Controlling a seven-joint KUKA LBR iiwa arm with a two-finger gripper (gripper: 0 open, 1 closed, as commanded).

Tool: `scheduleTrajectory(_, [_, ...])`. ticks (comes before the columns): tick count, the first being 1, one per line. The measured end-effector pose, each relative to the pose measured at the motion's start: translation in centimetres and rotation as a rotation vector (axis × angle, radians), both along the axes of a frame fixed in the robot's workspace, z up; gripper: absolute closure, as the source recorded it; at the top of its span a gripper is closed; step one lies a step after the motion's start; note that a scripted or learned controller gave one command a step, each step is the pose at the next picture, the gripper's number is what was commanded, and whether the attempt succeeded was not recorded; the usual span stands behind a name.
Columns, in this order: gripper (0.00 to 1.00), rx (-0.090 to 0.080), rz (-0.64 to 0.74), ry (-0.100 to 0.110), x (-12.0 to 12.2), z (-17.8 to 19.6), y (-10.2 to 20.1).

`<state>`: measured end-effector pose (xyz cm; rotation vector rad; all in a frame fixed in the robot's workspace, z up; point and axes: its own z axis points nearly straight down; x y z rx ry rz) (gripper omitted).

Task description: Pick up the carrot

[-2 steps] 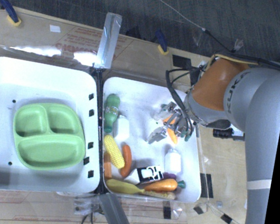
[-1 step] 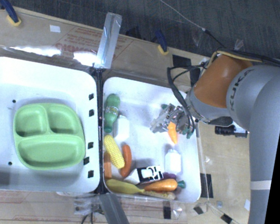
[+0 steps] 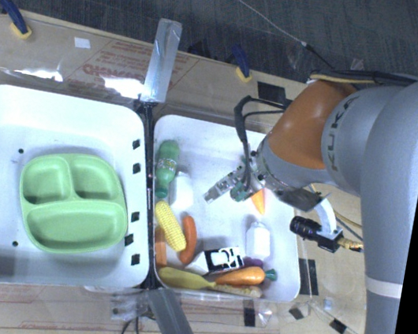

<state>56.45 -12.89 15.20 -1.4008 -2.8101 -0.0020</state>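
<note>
Two white bins sit mid-frame; the right bin [image 3: 222,140] holds the carrot [image 3: 242,274] at its lower edge. Above it, the gripper [image 3: 229,188] hovers, fingers slightly parted, gripping nothing.

"KUKA" runs in dark letters down the big grey robot arm [image 3: 389,234], cut off at the bottom. The red print on the cardboard sheet [image 3: 122,67] is too blurry to read.
</note>
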Motion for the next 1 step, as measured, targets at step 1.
scheduleTrajectory(1, [1.0,-0.003,0.219,-0.001,3.69,-6.03,-7.9])
